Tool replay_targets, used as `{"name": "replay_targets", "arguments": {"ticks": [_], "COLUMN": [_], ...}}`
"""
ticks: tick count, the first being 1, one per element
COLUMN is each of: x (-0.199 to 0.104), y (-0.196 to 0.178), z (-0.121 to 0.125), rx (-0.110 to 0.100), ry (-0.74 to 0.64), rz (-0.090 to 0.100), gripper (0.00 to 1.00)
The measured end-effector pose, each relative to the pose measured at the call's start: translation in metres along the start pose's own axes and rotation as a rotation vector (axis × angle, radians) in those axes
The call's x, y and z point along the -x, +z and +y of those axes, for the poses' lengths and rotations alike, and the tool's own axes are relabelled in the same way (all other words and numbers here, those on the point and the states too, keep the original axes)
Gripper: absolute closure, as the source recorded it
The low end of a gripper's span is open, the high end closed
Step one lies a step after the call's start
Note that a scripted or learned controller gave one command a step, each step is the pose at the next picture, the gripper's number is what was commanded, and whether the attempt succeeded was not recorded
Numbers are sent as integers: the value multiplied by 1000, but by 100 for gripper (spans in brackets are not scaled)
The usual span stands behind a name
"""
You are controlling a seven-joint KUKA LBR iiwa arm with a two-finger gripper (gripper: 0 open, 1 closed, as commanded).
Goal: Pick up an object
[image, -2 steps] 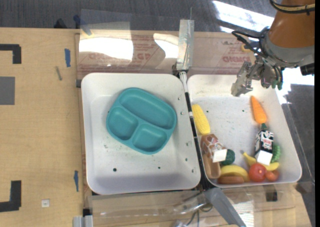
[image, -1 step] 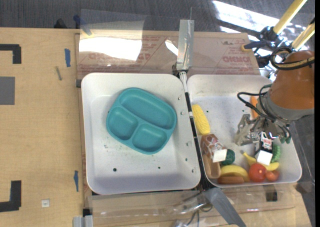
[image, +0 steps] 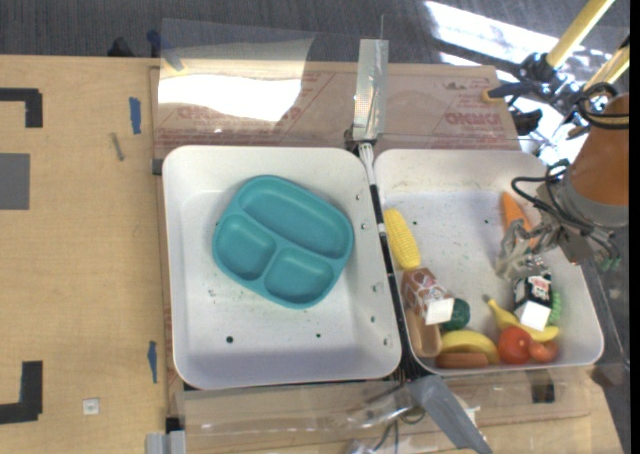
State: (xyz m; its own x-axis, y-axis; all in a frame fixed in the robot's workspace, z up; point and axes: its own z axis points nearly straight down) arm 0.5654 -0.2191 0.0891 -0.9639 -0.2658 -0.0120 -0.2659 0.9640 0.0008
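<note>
Nothing looks picked yet: the gripper point(image: 522, 247) hangs low at the right bin's point(image: 455, 204) three o'clock side, and I cannot tell its state or any hold. Toy food crowds that bin: corn cob point(image: 402, 238) at nine o'clock, banana point(image: 516, 321) and tomato point(image: 514, 344) toward five. The left bin point(image: 190, 272) holds a teal divided plate point(image: 284, 240).

No legible text anywhere.

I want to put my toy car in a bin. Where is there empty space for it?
Right bin: the bare floor between the corn and the carrot. Left bin: the strip along the front edge below the teal plate. The right bin's front, around the banana and tomato, is crowded.
</note>
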Motion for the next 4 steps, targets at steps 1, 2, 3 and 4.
{"name": "replay_targets", "arguments": {"ticks": [1, 2, 3, 4], "x": [3, 36, 21, 27], "y": [1, 1, -1, -80], "z": [4, 45, 112, 18], "rx": [6, -4, -5, -11], "ry": [-4, 75, -28, 104], "rz": [-3, -2, -1, -3], "gripper": [0, 0, 0, 0]}}
